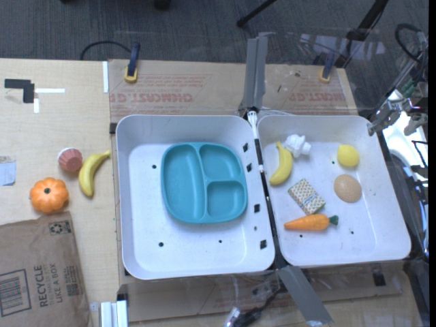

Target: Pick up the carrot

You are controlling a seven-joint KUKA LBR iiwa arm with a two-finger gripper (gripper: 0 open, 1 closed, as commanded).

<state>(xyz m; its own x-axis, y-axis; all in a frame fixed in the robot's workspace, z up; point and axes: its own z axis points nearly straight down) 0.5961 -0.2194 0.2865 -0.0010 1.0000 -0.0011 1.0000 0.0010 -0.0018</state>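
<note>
Two white bins sit side by side on the bench. Whether the gripper is open or closed cannot be told. In the right bin (395, 203), the carrot (310, 223) lies near the front, just below a small packet (306, 196), beside a brown egg (347, 188), lemon (348, 156) and banana (281, 163). A teal divided plate (204, 182) rests in the left bin (136, 251).

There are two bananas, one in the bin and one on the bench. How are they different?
The banana in the right bin stands nearly upright in the view, beside a white crumpled thing; the banana on the wooden bench leans slantwise, next to a pink cupcake and a small pumpkin. The bin one looks a bit plumper. Both are yellow and curved.
</note>
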